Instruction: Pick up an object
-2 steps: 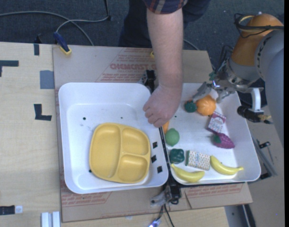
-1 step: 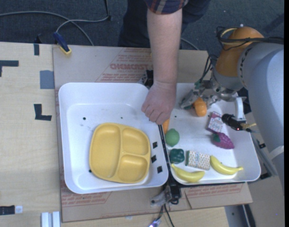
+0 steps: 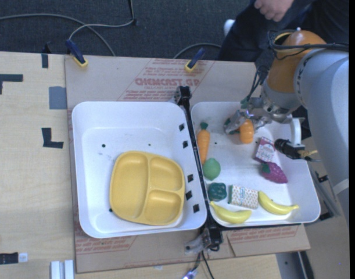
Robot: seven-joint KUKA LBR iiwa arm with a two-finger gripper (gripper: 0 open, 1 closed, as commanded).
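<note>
Arm point(image 3: 314, 80): grey, orange band, enters from 3 o'clock, bent down over right bin's far side.
Gripper point(image 3: 242, 124): low in right bin point(image 3: 308, 214), toward its 12 o'clock edge; fingers closed on small orange object point(image 3: 246, 132), which shows between them.
Carrot point(image 3: 203, 144): along right bin's 9 o'clock wall.
Green ball point(image 3: 211, 168): just below carrot.
Purple grapes point(image 3: 273, 172): toward 3 o'clock, beside a small packet point(image 3: 264, 150).
Bananas: one point(image 3: 230, 214) at 6 o'clock edge, another point(image 3: 278, 204) at 5 o'clock.
Left bin point(image 3: 90, 121): holds yellow divided plate point(image 3: 147, 188).
</note>
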